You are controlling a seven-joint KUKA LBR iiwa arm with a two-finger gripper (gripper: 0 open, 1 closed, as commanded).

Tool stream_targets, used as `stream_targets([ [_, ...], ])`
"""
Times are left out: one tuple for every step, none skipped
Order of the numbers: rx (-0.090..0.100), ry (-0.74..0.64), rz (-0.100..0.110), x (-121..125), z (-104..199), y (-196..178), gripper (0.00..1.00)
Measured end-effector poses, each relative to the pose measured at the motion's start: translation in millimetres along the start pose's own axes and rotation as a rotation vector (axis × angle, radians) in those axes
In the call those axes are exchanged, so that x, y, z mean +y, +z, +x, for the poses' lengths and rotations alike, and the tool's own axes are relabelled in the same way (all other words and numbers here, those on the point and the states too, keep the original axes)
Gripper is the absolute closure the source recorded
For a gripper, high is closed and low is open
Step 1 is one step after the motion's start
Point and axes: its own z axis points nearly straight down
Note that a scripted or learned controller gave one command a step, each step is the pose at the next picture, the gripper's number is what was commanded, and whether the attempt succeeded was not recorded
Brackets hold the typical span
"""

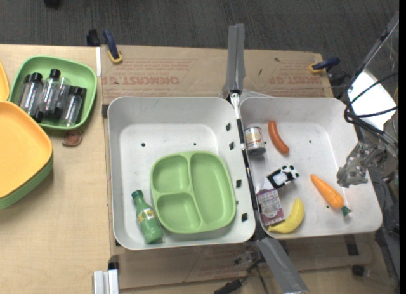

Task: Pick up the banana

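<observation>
Glossy plastic banana [288,218], cardboard bench [171,73]

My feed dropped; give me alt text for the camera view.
A curved yellow banana lies at the right white bin's front edge, while the metal gripper hovers apart at its right wall; an orange carrot lies between them.

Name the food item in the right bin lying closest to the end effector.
The carrot: orange with a green tip, it lies just left of the end effector, while the banana and sausage sit farther away.
</observation>
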Motion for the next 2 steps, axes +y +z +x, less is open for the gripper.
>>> stream_targets([
  [-0.004, -0.266, 0.0, -9.5, -3.7, -21.9, 1.0],
  [-0.001, -0.526, -0.001, -11.3, -5.8, -4.3, 1.0],
])
